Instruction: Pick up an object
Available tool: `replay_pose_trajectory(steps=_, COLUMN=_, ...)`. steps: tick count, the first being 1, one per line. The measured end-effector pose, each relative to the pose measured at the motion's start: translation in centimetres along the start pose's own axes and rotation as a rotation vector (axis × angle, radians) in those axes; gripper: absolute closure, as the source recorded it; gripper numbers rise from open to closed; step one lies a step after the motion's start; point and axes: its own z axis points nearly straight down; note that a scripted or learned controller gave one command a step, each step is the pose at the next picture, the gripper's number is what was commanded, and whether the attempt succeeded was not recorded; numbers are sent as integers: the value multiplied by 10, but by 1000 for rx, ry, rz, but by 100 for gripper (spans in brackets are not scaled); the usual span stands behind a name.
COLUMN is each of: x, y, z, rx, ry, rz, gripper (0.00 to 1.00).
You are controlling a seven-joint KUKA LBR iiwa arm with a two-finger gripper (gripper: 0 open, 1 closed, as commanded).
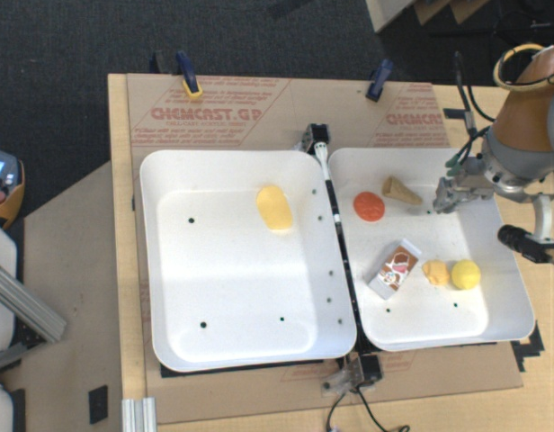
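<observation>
From my seat I see the grey arm with its orange band [526, 120] reaching in from the right, and its gripper [450, 193] sits low over the far right part of the right-hand shallow white bin [506, 318]. The jaws are too small and dark for me to tell how far apart they stand, and I see nothing caught between them. Just left of the gripper lies a tan wedge-shaped piece [401, 190], close to it but whether they touch I cannot tell. Left of that again, a round red-orange object [369, 207] rests near the bin's left wall. Nearer the front of the same bin I have a small white packet with a brown and red print [396, 270] lying tilted, then a small orange lump [435, 273] just beside it, and a round yellow ball [465, 275] touching or almost touching that lump on its right. The left-hand shallow white bin [169, 331] holds one pale yellow oblong object [275, 208], lying in its far right part, well apart from the gripper. Both bins rest side by side on a brown cardboard sheet [223, 106] with red lettering, which covers the surface, and two blue clamps [188, 75] grip its far edge.
</observation>
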Motion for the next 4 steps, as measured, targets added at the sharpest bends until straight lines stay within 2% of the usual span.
replay_pose_trajectory(steps=1, x=15, y=-69, z=39, rx=10, ry=8, rz=-5, gripper=100)
replay_pose_trajectory(steps=2, x=2, y=-135, z=37, rx=9, ry=7, rz=-3, gripper=100)
replay_pose_trajectory(steps=3, x=-32, y=-132, z=-182, rx=-17, ry=-5, rz=-8, gripper=100)
replay_pose_trajectory(steps=4, x=-29, y=-134, z=-134, rx=5, ry=7, rz=-7, gripper=100)
